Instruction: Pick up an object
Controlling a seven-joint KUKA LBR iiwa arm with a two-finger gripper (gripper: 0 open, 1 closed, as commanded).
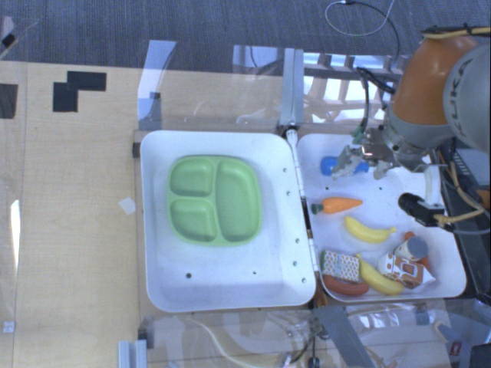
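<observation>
Blue object (328,165) just left of the gripper (354,162), jaw state impossible to tell.

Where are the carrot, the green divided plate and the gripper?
carrot (340,204): camera view, middle of its orange body.
green divided plate (214,199): camera view, ridge between its compartments, in the left bin.
gripper (354,164): camera view, at its fingertips, over the right bin.
</observation>
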